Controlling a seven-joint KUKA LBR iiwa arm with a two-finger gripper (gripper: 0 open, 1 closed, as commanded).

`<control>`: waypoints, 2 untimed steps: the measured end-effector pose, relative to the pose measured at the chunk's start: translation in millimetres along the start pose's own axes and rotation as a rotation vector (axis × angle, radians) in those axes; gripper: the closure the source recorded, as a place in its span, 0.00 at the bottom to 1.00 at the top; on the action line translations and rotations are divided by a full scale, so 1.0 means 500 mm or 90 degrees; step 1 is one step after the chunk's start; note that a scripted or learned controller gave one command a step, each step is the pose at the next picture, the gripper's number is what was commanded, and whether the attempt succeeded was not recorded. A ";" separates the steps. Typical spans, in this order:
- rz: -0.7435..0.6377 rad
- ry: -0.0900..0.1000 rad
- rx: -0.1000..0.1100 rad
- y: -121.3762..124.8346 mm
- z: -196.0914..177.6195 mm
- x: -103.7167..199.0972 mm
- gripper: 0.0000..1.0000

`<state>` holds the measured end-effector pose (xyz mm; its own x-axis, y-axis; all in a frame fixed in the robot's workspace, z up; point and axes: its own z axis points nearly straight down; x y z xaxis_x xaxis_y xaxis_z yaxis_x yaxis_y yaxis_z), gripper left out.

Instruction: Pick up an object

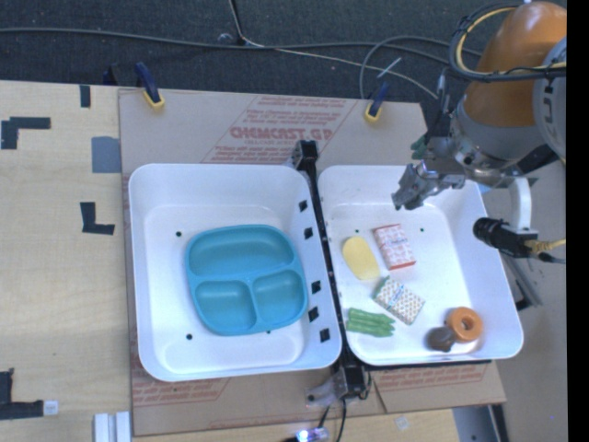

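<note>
Nearest the lens, at the bottom edge of the right bin point(479, 247), lie the orange ring point(465, 324) with a dark lump touching its 9 o'clock side, and the green pea pods point(370, 321) over toward the divider. Just above them sits the patterned packet point(399, 300), then the yellow lemon-shaped piece point(361, 257) with the red-and-white box point(394, 246) at its 3 o'clock, close beside it. Any of these could serve as the object to pick up; none is lifted yet.

Hovering at 12 o'clock of that cluster, over the bare upper part of the right bin, the gripper point(411, 194) points down and leftward; whether it is spread or closed I cannot tell, and nothing is visibly caught in it. By my reading this is the approach step: the grasp is not yet made. The next move would call for travel toward 6 o'clock, descent over one item, and a clean closure, minding how closely the box and lemon crowd each other.

At 9 o'clock, the left bin point(152, 201) carries a blue divided tray point(247, 279). Both bins rest on cardboard point(267, 127) clamped to a pale wooden bench point(55, 284), dark carpet and cables beyond
</note>
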<state>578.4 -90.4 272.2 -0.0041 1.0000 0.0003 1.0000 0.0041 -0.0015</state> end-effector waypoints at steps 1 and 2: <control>0.000 0.000 0.001 -0.019 0.043 0.096 1.00; -0.001 0.000 0.001 -0.043 0.074 0.214 1.00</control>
<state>556.4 16.3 235.2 -0.0060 1.0000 0.0005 1.0000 0.0060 -0.0030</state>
